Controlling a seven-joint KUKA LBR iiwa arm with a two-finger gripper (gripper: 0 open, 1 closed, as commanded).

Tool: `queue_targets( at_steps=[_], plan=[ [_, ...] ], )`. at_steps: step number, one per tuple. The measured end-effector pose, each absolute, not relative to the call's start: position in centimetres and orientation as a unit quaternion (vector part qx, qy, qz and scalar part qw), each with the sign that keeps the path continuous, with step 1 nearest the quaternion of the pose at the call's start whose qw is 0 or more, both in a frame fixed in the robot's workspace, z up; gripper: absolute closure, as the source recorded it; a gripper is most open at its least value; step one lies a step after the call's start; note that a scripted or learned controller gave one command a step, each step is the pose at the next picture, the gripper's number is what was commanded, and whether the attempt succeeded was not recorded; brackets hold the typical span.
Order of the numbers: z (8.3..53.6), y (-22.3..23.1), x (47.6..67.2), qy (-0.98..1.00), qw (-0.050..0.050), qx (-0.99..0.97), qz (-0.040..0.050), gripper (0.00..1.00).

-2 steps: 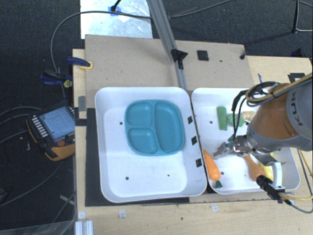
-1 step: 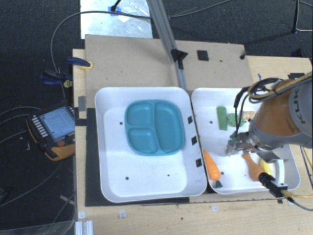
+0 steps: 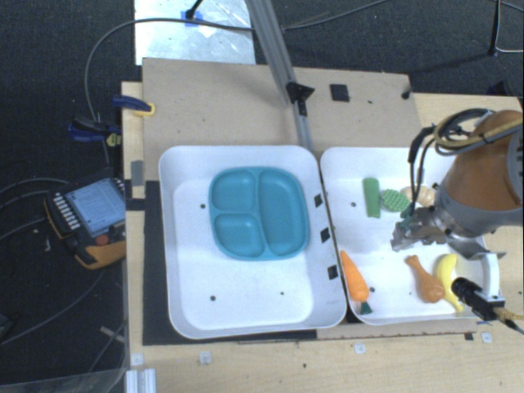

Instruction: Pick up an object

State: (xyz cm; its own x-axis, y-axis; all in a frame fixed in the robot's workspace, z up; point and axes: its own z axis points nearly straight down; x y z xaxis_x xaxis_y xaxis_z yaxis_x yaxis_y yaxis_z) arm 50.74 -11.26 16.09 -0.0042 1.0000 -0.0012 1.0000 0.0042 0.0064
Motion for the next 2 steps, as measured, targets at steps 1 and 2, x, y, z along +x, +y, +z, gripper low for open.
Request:
queue_targets(
  at_steps=[1, 2],
  plan=[
    [21.5, -11.3, 50.9, 0.709, 0.003, 0.705, 0.0020, 1.00],
    [20.9, -6.5, 51.5, 0.711, 0.000, 0.704, 0.0015, 1.00]
  ],
)
